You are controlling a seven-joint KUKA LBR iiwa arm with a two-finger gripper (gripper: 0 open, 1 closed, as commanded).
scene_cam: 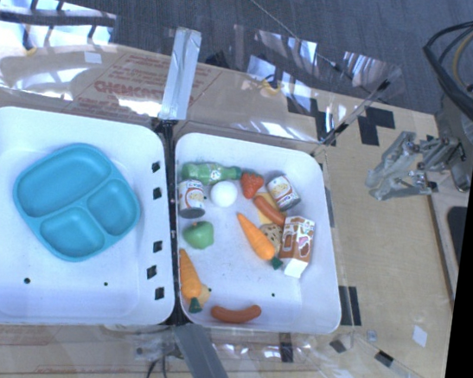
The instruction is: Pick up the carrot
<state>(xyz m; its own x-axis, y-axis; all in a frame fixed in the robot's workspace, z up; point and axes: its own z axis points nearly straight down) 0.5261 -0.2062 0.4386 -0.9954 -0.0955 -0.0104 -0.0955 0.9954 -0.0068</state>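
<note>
Two carrots lie in the right bin. One carrot lies slantwise near the bin's middle, its green end toward the lower right beside a juice carton. The other carrot lies along the bin's left wall, with its green end toward the front. My gripper hangs over the bare bench to the right of the bin, well away from both carrots. It is open, and nothing is between its fingers.
Also in the right bin are a green pepper, a white egg, two small cans, a strawberry, a green bottle-like toy, an orange sausage shape and a red sausage. The left bin holds a blue divided plate.
</note>
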